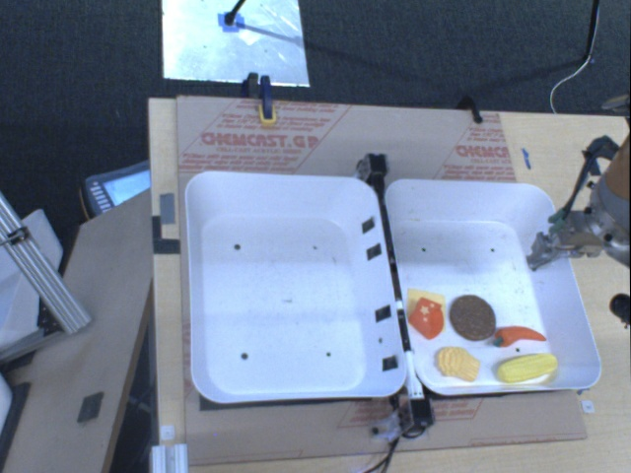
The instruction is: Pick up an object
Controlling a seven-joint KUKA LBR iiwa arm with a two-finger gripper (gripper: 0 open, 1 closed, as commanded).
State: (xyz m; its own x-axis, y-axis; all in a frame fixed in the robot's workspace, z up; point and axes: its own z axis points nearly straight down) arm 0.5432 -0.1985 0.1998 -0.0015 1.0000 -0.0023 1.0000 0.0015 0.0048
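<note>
Where the right bin (532,227) ends, tool (544,252) overhead.

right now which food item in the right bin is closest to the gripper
The red chili pepper. It lies furthest toward the bin's right side, below the gripper; the brown round cookie, corn and the other pieces sit further off.

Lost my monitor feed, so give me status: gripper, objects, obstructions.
Gripper at right bin's right rim, nothing between fingers seen. Five food toys clustered near front, brown disc central. Path unobstructed.
</note>
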